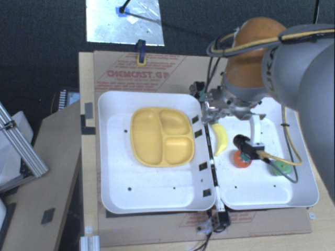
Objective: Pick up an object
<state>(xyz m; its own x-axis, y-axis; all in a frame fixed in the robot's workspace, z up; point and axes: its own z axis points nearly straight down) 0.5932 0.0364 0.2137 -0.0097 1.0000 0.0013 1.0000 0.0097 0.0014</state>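
Though there's no telling how open the pincer (pixel 211 110) is or whether it's got anything, it looks mid-approach, banana (pixel 220 139) just below it, so next up it needs a clean drop.

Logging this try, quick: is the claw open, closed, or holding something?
Claw: cannot be told from this view; it hangs near the banana in the right bin.

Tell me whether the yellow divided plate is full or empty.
Empty: all three compartments of the yellow plate in the left bin show bare yellow.
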